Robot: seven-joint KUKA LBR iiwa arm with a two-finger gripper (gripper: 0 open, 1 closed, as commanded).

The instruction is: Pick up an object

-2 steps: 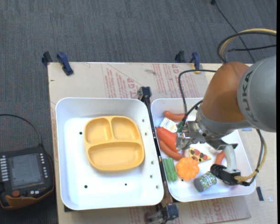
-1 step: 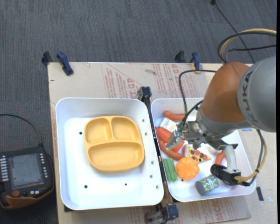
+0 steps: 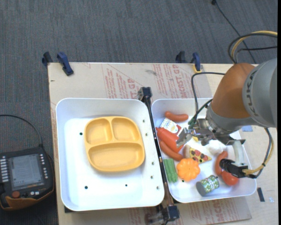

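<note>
Both bins (image 3: pixel 65 125) white; left one holds a yellow-orange divided tray (image 3: pixel 114 143). Right bin (image 3: pixel 250 184): red-orange sausage (image 3: pixel 176 116), red-orange carrot (image 3: pixel 167 138), green veg stick (image 3: pixel 170 169), orange pumpkin (image 3: pixel 188 169), green can (image 3: pixel 208 185) w/ grey lid, red tomato-like item (image 3: pixel 227 171), pizza slice (image 3: pixel 196 154) w/ yellow, red & white bits. Arm (image 3: pixel 255 95) grey w/ orange band. Bench (image 3: pixel 107 81) tan w/ red print; blue clamps (image 3: pixel 64 63) at edge.

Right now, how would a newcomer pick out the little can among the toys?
Go to the right bin, the one crowded with toy food. Along its near edge, right of the orange pumpkin, lies the small green can, tipped on its side; it is the one cylinder with a grey lid.
</note>
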